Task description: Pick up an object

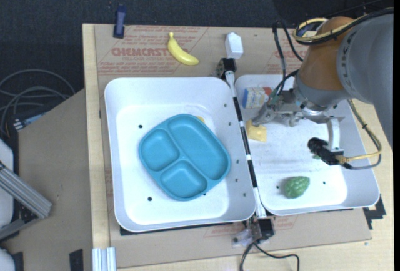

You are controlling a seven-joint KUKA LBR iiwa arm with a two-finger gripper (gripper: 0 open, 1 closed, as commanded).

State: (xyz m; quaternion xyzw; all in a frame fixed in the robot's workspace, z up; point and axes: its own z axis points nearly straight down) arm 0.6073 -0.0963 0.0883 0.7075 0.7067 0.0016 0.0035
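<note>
In the right bin (356,192), a pale yellow wedge-shaped piece (257,133) lies by the left wall. A small white and blue carton (253,97) sits at the far left corner, and a green bumpy item (295,186) rests near the front. My gripper (270,113) hangs low over the far left part of this bin, just right of and above the yellow piece and right beside the carton. The grey wrist with its orange band (322,67) hides the bin's far right part.
The left bin (125,101) holds a blue divided plate (183,155). On the bench behind the bins lie a yellow banana (181,51), a small white block (234,45) and a blue object (119,21). A black cable plug (323,150) hangs beside the wrist.
</note>
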